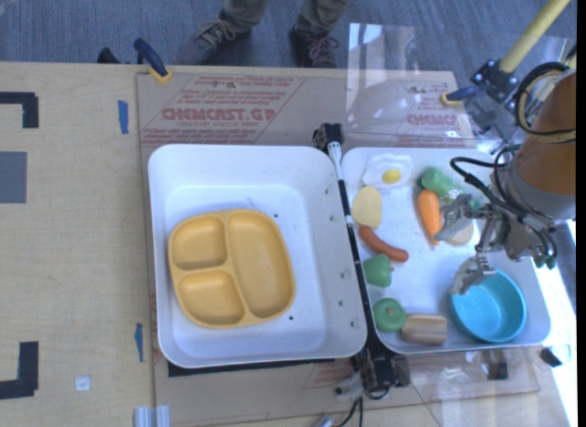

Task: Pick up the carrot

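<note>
The orange carrot (428, 212) lies in the right bin (531, 333), near its back, with its green top (436, 180) pointing away. My gripper (464, 245) hangs just right of the carrot, above the bin floor. It is open: one finger (453, 217) stands close beside the carrot's right side, the other (473, 272) over the rim of a blue bowl (488, 306). A pale toy piece (461, 232) shows between the fingers. The carrot is not held.
The right bin also holds a fried egg (388, 174), a pale yellow piece (367, 206), a sausage (383, 244), two green toys (377, 270) (388, 312) and a bread roll (423, 328). A yellow divided plate (231, 266) lies in the left bin (174, 169). A person's feet (316, 45) stand behind the bench.
</note>
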Tool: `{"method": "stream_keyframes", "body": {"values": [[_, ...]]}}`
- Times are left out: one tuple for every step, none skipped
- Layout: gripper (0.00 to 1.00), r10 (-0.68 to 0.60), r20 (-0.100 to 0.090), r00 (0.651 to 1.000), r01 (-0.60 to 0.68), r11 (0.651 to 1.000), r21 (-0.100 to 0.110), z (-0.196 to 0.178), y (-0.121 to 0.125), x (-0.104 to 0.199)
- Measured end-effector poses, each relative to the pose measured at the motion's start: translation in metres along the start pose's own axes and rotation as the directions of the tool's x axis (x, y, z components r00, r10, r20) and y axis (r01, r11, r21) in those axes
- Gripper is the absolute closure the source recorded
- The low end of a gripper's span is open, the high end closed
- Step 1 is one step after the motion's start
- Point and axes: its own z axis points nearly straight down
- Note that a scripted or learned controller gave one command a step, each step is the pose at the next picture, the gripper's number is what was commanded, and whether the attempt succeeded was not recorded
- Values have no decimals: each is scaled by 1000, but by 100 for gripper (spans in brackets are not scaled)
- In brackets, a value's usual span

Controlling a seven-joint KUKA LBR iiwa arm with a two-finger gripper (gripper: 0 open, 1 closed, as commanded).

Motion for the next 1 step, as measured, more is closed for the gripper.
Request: {"method": "stream_keyframes", "body": {"values": [[0,32,-2,999,-32,999,-1,52,-5,-58]]}}
